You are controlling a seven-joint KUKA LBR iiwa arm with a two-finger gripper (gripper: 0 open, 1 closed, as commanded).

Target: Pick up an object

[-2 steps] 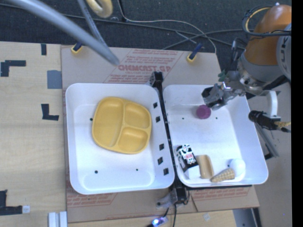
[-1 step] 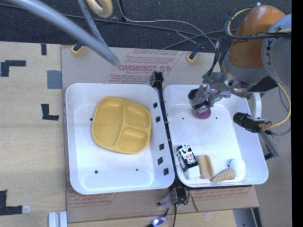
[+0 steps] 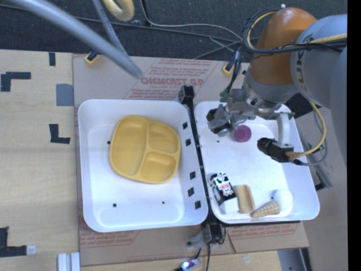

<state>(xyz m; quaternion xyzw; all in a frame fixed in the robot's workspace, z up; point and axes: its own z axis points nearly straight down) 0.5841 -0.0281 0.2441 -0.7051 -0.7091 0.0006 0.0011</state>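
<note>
Purple ball (image 3: 242, 133) sits in the right bin (image 3: 299, 176), just beside my gripper (image 3: 219, 123) (whether open or shut, I cannot tell). Yellow divided plate (image 3: 145, 149) lies in the left bin (image 3: 90, 151).

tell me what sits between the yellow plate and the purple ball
In the camera view, the black divider where the two bins meet lies between the yellow plate and the purple ball; the rest is bare white bin floor.
</note>
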